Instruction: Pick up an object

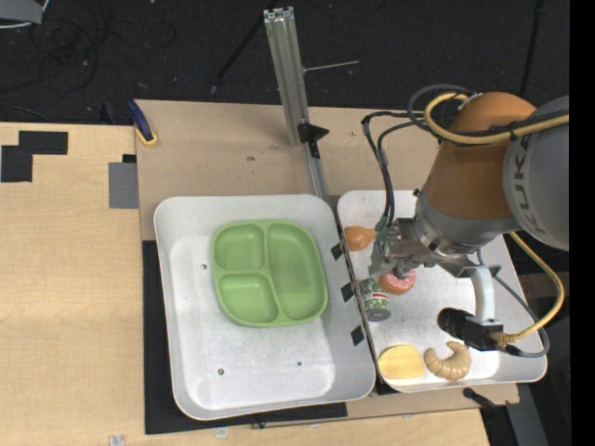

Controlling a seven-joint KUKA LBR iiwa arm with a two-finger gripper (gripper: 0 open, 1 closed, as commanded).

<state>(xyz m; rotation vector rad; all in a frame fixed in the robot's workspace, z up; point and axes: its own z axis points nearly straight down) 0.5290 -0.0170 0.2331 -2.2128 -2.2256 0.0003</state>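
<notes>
Two shallow white bins lie side by side on the worktop (214, 147). In the left bin (186, 360) we see one green plate (270, 272), divided into three compartments, lying flat towards the far half of the bin. A bare metal post (283, 72) rises from the worktop behind the bins.

All the loose things are in the right bin (420, 331). An orange piece (359, 238) sits near its far left corner, close to the wall shared with the left bin. A small can (375, 302) with a green and white label stands against that same wall, about midway along it. Just beside the can, to its right, lies a red and pink piece (403, 283). At the near edge, a flat yellow piece (401, 363) and a brown crescent-shaped piece (448, 361) lie next to each other.

We see the arm (474, 175) reaching in from the right, with the gripper (395, 266) low over the right bin. It sits directly over the red and pink piece, with the orange piece and the can close on either side. We cannot tell how the jaws stand, nor whether anything is between them.
</notes>
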